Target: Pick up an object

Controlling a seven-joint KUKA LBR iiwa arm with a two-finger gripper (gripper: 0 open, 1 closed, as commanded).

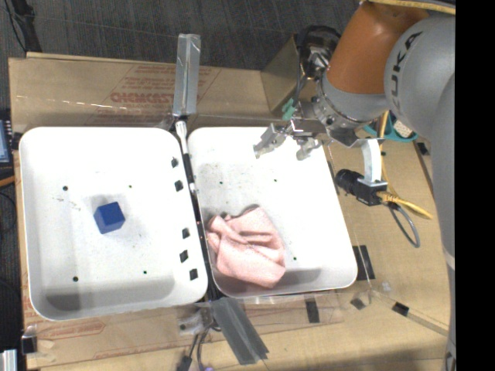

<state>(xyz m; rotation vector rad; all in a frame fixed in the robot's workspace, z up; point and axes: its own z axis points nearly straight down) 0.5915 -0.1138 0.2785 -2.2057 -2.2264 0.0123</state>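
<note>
The gripper (288, 143) is seen over the far edge of the right bin (332, 230), at about one o'clock from the middle of the view. Its two fingers are spread apart, and nothing is held between them.

Two candidate things are counted: one pink cloth (246, 246) and one blue cube (110, 216). The cloth lies crumpled in the near part of the right bin, close to the divider side, at about seven o'clock from the gripper. It is well apart from the fingers, with bare bin floor between. Its long axis is judged to run roughly from ten o'clock to four o'clock, though the folds make this loose.

The cube sits alone in the left bin (39, 207), at about eight o'clock from the gripper and much farther off, across the rim where both bins meet.

One arm (402, 60) is present, so no choice of arm arises. The cloth is judged the nearer target: a move toward seven o'clock and downward would be called for. Soft folds may slip from a shallow pinch.

Two bins are counted, one thing in each.
</note>
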